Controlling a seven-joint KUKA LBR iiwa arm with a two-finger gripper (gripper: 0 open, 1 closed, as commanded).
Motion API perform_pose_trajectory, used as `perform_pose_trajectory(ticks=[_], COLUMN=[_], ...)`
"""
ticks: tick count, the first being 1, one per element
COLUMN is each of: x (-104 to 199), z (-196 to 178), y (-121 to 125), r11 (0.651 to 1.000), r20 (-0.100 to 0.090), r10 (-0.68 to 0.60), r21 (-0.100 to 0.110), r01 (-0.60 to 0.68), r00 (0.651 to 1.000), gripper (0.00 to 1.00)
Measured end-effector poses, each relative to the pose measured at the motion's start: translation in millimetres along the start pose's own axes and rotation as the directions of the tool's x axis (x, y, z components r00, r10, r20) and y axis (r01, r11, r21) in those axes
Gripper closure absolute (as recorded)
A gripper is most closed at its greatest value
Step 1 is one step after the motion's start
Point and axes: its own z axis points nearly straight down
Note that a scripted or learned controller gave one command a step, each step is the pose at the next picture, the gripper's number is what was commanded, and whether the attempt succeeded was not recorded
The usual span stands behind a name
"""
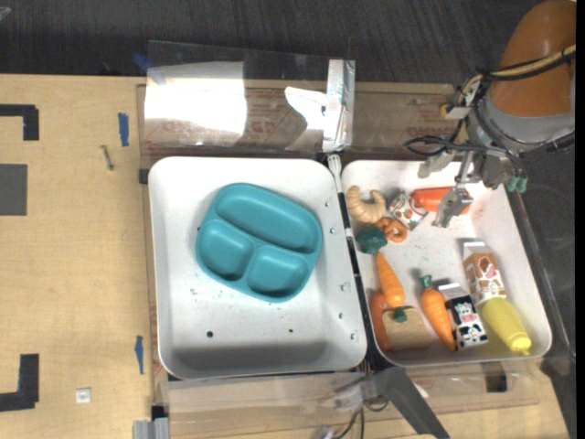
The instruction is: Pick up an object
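Left (174, 337), held a teal divided tray (259, 240); right (530, 245), carrots (390, 280), mustard bottle (505, 324), more toys. Hovered over them: gripper (454, 199), jaw state impossible to tell.

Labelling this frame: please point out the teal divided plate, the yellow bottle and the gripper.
teal divided plate (259, 239), camera view, centre ridge.
yellow bottle (505, 323), camera view, mid-body.
gripper (454, 207), camera view, between fingertips.

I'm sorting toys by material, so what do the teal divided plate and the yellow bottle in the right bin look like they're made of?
The teal divided plate looks like moulded plastic with a matte finish: uniform colour, soft rounded compartment edges, little glare. The yellow bottle also seems plastic, slightly glossier, with a smooth even surface and a faint highlight. Neither is certain from this view alone.
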Motion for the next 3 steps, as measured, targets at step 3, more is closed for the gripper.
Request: perform_pose_trajectory(ticks=[3], x=[150.0], z=[96.7], y=[-78.4], r11=[0.992], r20=[0.013], r10=[-0.127], r21=[0.006], r01=[0.127], r00=[0.992], gripper=[0.00])
